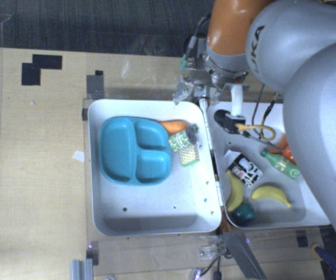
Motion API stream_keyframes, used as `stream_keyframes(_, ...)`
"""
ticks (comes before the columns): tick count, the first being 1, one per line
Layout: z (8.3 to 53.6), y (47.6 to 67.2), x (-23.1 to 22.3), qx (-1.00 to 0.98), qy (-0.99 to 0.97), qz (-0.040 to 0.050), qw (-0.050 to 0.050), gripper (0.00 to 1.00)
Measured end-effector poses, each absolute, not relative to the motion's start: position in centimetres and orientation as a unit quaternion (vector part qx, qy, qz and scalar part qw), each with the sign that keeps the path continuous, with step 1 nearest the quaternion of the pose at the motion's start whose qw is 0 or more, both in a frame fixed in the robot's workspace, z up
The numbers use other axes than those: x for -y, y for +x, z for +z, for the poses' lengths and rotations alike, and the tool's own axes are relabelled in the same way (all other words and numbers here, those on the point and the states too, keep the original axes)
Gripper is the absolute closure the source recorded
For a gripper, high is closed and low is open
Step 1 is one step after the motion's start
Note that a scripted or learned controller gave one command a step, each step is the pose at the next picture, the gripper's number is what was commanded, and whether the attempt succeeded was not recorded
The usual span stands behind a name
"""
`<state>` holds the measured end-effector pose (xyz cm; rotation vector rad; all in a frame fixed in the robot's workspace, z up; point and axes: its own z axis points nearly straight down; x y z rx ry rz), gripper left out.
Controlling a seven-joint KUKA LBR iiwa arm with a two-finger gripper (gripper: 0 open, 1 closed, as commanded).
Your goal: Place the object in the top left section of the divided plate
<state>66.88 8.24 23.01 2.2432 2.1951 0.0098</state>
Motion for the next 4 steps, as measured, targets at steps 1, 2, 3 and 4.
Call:
stream_keyframes(1,9.9,60.6,-12.4,-0.656,0.755,0.0027,0.004,0.0)
stream_keyframes(2,9.8,60.6,-11.6,-0.732,0.681,0.0092,0.008,0.0)
stream_keyframes(3,10.9,67.1,-18.5,-0.789,0.615,0.0033,0.004,0.0)
stream_keyframes(4,9.9,67.1,-18.8,-0.825,0.566,-0.0024,0.003,0.0)
